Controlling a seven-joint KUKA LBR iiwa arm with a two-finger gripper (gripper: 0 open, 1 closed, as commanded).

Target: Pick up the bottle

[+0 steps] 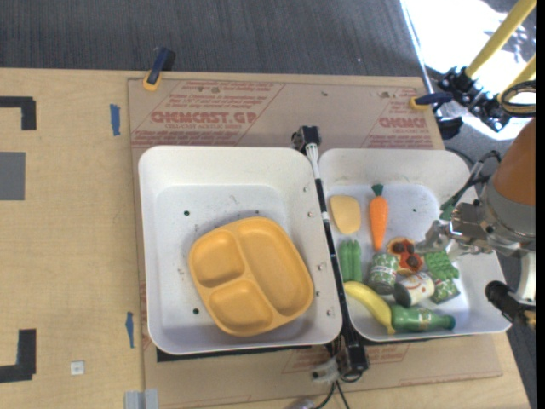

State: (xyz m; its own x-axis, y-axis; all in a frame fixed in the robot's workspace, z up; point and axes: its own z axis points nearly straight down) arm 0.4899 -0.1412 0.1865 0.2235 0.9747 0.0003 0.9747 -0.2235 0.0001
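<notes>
While the green bottle [422, 319] lies on its side at the front of the right bin [400, 175], the gripper [449, 236] sits above and behind it, well apart from it and over the bin's right half, with nothing seen between the jaws. Whether those jaws are spread or closed cannot be told from this angle.

Touching the bottle's neck end is a yellow banana [370, 303], curving away toward the divider between the bins. Just behind the bottle rests a white can with a red end [415, 290], and beside that a green patterned packet [443, 272] close under the gripper. A green-and-white can [382, 273] stands behind the banana, with a small red-and-black item [404, 253] just beyond it. Farther back from the bottle lie a pair of green pods [350, 258], an orange carrot [378, 216] pointing along the bin, and a pale yellow slice [345, 214] near the divider.

Across the divider from the bottle, the left bin [166, 177] carries a yellow sectioned plate [250, 273]. Both bins sit on a cardboard sheet [221, 109] printed in red, held at its far edge by clamps [157, 66].
</notes>
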